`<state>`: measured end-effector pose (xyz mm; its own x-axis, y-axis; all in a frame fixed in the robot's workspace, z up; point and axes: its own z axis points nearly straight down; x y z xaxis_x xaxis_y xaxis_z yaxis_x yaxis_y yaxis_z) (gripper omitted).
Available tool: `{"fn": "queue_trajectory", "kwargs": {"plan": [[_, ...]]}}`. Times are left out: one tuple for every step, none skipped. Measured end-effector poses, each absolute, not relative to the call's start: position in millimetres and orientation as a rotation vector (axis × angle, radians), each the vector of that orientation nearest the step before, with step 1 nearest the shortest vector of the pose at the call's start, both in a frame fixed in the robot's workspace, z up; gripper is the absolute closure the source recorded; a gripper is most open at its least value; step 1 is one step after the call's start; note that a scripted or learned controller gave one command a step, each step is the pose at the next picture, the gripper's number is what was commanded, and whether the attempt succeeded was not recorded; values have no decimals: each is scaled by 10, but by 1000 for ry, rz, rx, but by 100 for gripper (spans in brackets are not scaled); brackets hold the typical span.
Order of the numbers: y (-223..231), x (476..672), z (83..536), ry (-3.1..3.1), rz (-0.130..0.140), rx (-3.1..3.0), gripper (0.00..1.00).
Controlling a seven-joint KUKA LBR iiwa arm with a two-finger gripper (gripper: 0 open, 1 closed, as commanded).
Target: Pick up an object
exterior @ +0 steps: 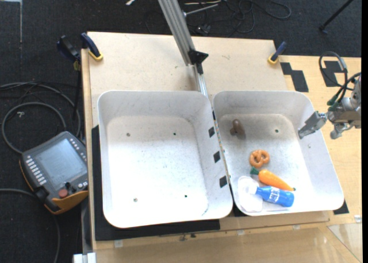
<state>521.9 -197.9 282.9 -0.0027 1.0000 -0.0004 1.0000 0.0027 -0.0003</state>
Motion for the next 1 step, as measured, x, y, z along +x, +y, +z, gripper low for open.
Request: {"fn": "queue_trajectory", "kwargs": {"plan": [[-1980, 5219, 2830, 2223, 0, 2220, 0]]}}
